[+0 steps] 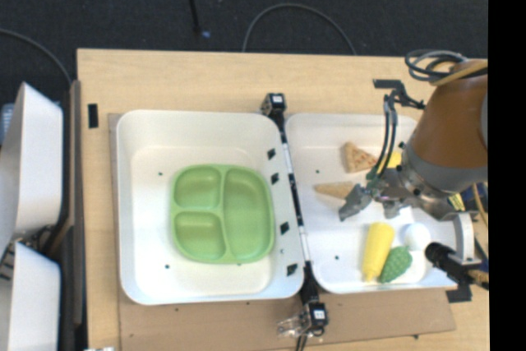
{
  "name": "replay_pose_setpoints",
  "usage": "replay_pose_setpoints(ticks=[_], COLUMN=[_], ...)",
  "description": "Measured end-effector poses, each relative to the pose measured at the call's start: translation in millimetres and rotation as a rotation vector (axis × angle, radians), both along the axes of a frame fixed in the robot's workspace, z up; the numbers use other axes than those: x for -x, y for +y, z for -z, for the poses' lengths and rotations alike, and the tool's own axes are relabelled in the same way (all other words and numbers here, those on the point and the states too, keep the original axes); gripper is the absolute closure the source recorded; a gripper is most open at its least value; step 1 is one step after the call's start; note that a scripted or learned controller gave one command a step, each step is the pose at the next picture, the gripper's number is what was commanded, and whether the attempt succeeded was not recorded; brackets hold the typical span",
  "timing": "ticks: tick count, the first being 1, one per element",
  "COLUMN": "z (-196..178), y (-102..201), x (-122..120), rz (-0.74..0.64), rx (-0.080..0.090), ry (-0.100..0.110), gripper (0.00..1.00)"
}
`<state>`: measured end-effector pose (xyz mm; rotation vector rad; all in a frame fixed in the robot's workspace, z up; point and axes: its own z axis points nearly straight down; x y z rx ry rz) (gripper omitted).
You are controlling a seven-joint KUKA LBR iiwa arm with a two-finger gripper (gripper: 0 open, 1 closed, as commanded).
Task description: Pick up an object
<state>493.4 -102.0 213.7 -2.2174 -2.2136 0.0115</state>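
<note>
The wooden worktop (197,78) carries two white bins side by side. The left bin (144,136) holds a green divided plate (223,214), lying flat near the bin's middle. The right bin (320,144) holds several small things: a tan wedge (358,157) toward the back, a second tan wedge (332,191) just in front of it, a yellow corn cob (378,249) near the front, a green bumpy piece (396,265) touching the cob's right side, and a white ball (416,236) just behind that piece. The hand (362,201) hangs low over the right bin, beside the second wedge and behind the cob. Nothing sits between its dark fingers (352,205); whether they are wide or narrow cannot be told.
</note>
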Motion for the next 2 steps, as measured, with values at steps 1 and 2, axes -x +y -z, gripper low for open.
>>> replay_pose_setpoints(ticks=[1, 2], z=[-6, 39], y=[0, -3], x=[-3, 4], rz=[-0.003, -0.001], rx=[0.002, 0.001], ry=[-0.013, -0.008], gripper=[0.00, 0.00])
